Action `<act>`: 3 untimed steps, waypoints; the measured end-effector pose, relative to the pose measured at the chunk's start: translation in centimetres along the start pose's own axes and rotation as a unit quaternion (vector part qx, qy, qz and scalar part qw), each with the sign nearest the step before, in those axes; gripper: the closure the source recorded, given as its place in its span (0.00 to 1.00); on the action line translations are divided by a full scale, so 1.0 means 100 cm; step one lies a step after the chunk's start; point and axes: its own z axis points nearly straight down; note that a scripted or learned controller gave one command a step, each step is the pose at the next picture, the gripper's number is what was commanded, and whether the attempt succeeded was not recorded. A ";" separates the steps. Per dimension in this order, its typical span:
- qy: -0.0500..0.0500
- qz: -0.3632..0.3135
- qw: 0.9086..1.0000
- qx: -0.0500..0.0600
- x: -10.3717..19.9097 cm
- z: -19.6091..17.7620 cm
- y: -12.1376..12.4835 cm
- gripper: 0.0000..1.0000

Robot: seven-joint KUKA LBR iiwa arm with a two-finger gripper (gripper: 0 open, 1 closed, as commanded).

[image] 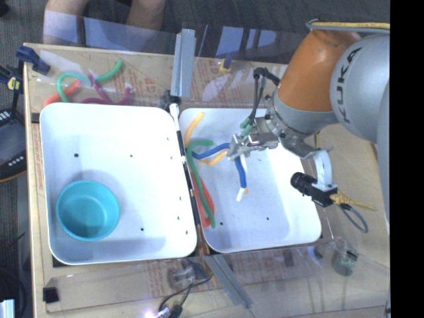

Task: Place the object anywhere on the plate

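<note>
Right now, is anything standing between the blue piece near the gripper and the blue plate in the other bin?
Yes. The blue piece hangs in the right bin; the plate sits in the left bin. Between them run both bins' rims and the green and red strips along that edge.

bright, even overhead light, soft shadows inside the white bins (106, 118), slight blur throughout.

Two white bins (106, 240); a turquoise plate (87, 209) at seven o'clock; blue (241, 176), green (199, 177), red and yellow flexible strips.
</note>
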 end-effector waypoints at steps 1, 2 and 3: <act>-0.001 0.009 1.000 0.002 0.081 0.034 0.034 1.00; -0.002 0.025 1.000 0.001 0.134 0.033 -0.029 1.00; -0.002 0.009 1.000 0.000 0.199 0.033 -0.024 1.00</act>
